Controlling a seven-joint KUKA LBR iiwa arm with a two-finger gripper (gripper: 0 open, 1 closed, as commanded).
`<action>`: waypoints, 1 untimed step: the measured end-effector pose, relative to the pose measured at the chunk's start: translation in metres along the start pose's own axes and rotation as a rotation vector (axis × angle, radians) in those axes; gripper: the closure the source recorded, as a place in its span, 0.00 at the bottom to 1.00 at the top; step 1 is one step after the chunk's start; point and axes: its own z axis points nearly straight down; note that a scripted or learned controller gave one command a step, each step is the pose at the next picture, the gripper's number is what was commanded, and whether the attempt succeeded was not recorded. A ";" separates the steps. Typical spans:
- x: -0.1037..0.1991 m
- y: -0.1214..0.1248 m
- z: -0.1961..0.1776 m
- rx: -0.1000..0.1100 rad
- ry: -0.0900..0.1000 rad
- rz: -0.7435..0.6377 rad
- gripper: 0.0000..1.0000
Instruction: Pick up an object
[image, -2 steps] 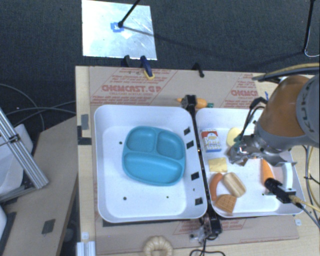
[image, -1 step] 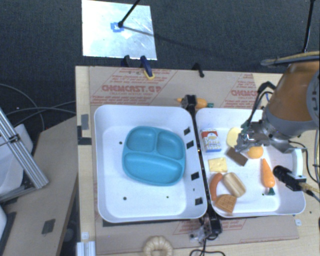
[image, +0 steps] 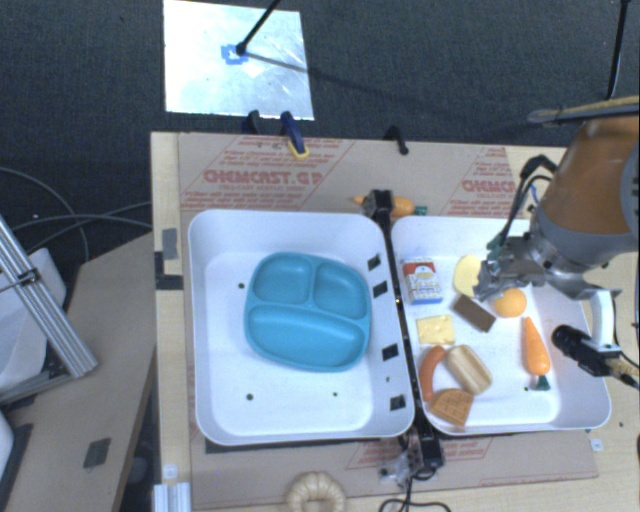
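The right bin (image: 575, 405) holds several toy foods: a small red-and-white carton (image: 422, 281), a pale yellow round piece (image: 466, 272), a brown block (image: 474, 313), an orange ball (image: 511, 302), a carrot (image: 536, 348), a cheese square (image: 435, 329), a sausage (image: 430, 368), a bread roll (image: 467, 368) and a waffle (image: 451, 407). My gripper (image: 492, 283) hangs low over the bin's upper middle, between the yellow piece and the orange ball, just above the brown block. The wrist hides its fingertips.
The left bin (image: 215, 330) carries a blue divided plate (image: 308, 309). A black divider with clips (image: 393, 300) runs between the bins. A small orange item (image: 400, 207) lies behind them. A dough-coloured ring (image: 318, 492) sits at the bench's front edge.
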 end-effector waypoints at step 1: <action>0.042 0.021 -0.004 0.000 0.002 -0.004 1.00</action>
